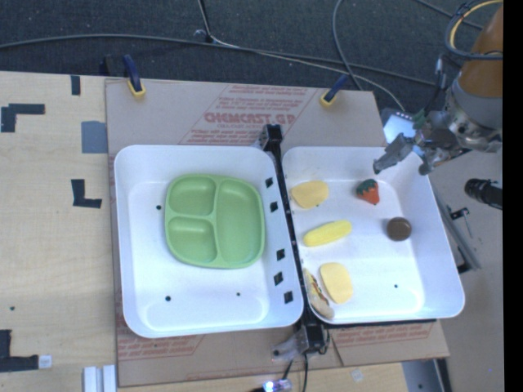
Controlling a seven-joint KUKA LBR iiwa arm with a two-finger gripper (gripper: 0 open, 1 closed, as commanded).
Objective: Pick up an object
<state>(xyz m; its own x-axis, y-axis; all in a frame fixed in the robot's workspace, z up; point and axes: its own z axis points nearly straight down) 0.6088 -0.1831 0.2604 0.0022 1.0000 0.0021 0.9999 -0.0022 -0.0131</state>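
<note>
Two fingers: spread, gripping nothing — gripper (406,158) above the strawberry (368,191) (right bin (433,243))
Plate (216,221): far left of strawberry

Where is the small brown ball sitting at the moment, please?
The brown ball lies in the right bin, near its right wall, just below the toy strawberry and right of the yellow corn cob.

Grey arm entering from right, orange band above wrist, end effector (405,155) open, 2 fingers splayed, empty
</note>
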